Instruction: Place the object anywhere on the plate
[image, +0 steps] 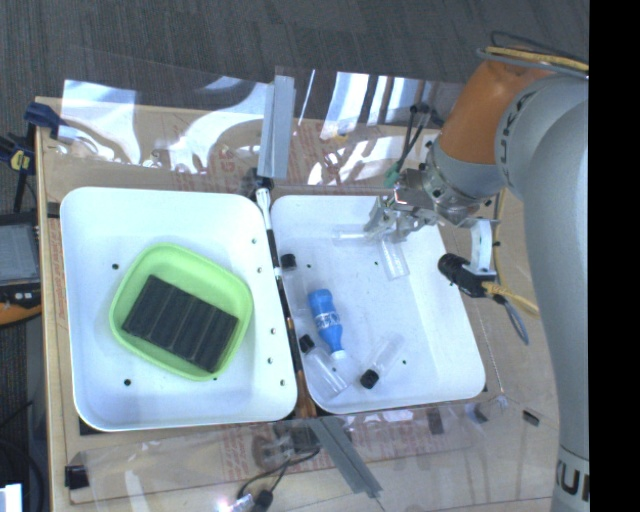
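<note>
Camera view: gripper (392, 243) seemingly above right bin (450, 340).

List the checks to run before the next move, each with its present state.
1. Plate sits in the left bin: ok.
2. Plate free for a drop: not ok, a dark ridged slab covers most of it.
3. Blue bottle lies reachable in the right bin: ok.
4. Gripper over the bottle: not ok, it is at the bin's far edge.
5. Something held: cannot tell.
6. Clear vials near the bottle could get in the way: ok for now.
</note>
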